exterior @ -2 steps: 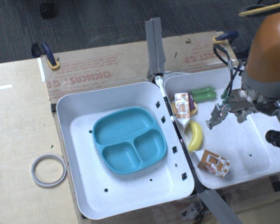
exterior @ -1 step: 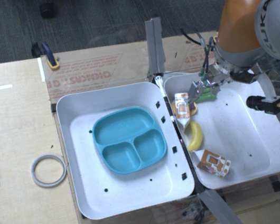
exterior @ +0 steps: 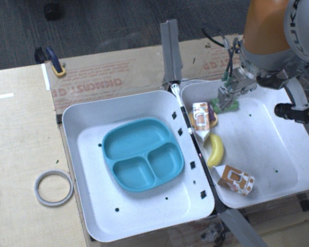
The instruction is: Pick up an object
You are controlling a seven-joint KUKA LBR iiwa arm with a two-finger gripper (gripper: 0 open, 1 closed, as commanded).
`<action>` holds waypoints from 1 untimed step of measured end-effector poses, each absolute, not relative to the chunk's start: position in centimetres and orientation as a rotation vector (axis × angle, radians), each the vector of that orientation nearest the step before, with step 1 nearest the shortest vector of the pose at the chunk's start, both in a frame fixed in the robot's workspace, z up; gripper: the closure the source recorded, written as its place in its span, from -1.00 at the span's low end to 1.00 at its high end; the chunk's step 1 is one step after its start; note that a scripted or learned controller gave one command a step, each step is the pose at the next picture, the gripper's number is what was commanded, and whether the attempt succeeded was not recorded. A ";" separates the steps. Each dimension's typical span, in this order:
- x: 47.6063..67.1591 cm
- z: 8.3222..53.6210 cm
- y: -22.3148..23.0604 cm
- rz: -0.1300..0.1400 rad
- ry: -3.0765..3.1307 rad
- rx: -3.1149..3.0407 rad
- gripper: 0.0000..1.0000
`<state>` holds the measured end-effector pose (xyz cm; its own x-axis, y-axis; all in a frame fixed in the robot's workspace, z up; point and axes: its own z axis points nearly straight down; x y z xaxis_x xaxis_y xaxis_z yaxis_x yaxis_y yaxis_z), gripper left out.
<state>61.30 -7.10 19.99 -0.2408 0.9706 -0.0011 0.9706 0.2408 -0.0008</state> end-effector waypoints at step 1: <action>61.3 20.0 -7.1 -0.002 2.474 1.935 -1.00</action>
